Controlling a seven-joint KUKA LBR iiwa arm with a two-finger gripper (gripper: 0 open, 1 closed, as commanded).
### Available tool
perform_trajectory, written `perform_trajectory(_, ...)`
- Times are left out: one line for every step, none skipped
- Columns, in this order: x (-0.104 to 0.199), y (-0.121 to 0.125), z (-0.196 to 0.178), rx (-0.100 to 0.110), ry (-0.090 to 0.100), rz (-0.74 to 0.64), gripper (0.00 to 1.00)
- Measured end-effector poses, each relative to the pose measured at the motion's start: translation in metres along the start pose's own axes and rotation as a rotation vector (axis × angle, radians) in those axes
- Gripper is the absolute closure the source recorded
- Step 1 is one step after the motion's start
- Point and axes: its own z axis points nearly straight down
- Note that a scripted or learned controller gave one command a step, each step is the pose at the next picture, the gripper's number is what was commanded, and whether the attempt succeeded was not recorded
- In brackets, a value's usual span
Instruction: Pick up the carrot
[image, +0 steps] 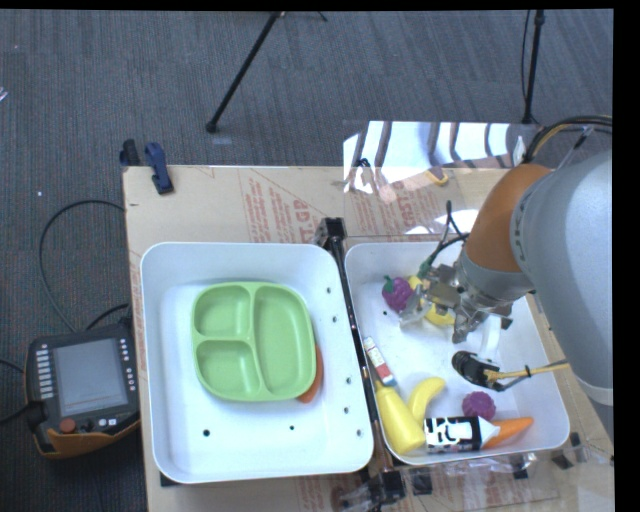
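Roughly: the end effector (452, 300) hangs low over the right bin's (525, 345) far half, near the purple grapes (399, 293); whether it is open or closed cannot be told. The carrot (510, 430) lies at the near rim, well apart, wedged beside a black-and-white bottle (455, 433), so reaching it looks awkward. The green plate (253, 340) sits in the left bin (165, 400).

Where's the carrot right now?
The carrot lies in the right bin near its front right corner, just right of the black-and-white bottle and below the purple ball.
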Motion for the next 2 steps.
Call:
perform_trajectory(-0.062, -0.037, 0.0, -0.001, 0.001, -0.525, 0.0)
perform_trajectory(-0.128, -0.074, 0.0, -0.003, 0.001, -0.708, 0.0)
